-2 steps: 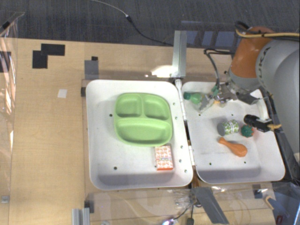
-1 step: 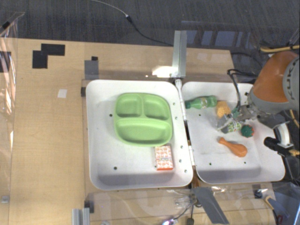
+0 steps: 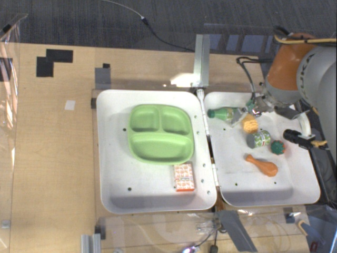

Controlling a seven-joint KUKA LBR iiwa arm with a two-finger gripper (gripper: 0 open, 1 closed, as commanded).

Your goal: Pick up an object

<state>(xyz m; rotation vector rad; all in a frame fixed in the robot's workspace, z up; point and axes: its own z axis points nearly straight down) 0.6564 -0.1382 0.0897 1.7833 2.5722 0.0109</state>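
The right bin (image 3: pixel 274 191) holds a green bottle (image 3: pixel 221 113) lying on its side at the back left. Beside it are a yellow lumpy object (image 3: pixel 249 124), a small green and grey can (image 3: pixel 260 139), a dark green ball (image 3: pixel 277 147) and an orange gourd-shaped toy (image 3: pixel 262 165). My gripper (image 3: pixel 256 105) hangs low over the back of this bin, just right of the bottle's base and right above the yellow object. The grey arm with its orange band (image 3: pixel 287 67) comes in from the upper right.
The left bin (image 3: pixel 113 188) holds a green divided plate (image 3: pixel 159 133) and a small red and white box (image 3: pixel 184 177) near its front right. A metal post (image 3: pixel 202 62) stands behind the divider between the bins. A black part (image 3: pixel 298 137) juts over the right bin's right side.
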